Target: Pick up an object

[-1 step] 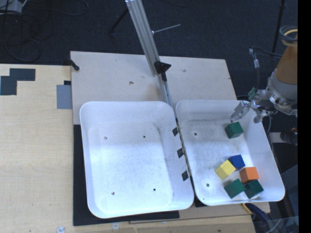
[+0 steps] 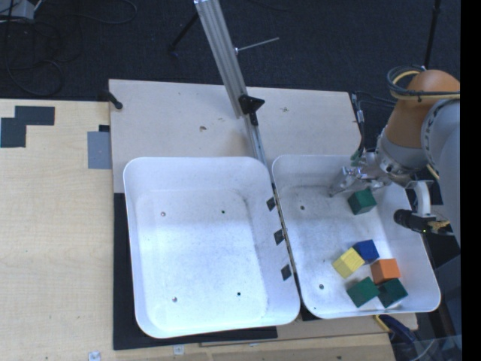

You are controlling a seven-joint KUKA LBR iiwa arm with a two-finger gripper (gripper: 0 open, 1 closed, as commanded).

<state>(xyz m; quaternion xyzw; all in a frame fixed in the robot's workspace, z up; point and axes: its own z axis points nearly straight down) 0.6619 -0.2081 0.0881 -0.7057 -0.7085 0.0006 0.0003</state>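
My gripper (image 2: 356, 182) is over the back part of the right bin (image 2: 316, 194), on the grey arm with the orange band (image 2: 421, 89) that comes in from the right. A green cube (image 2: 361, 201) sits tilted right at the gripper's lower end, touching or nearly touching it. Whether the cube is held or rests on the bin floor cannot be told. Near the bin's front right corner lies a cluster of cubes: blue (image 2: 367, 250), yellow (image 2: 348, 262), orange (image 2: 385, 269), green (image 2: 362, 292) and dark green (image 2: 392, 292).
The left bin (image 2: 150, 201) stands beside the right one, their rims meeting at a divider with black clips (image 2: 279, 236). A slanted aluminium rail (image 2: 225, 59) rises behind the bins. Pale bench board lies at the far left.
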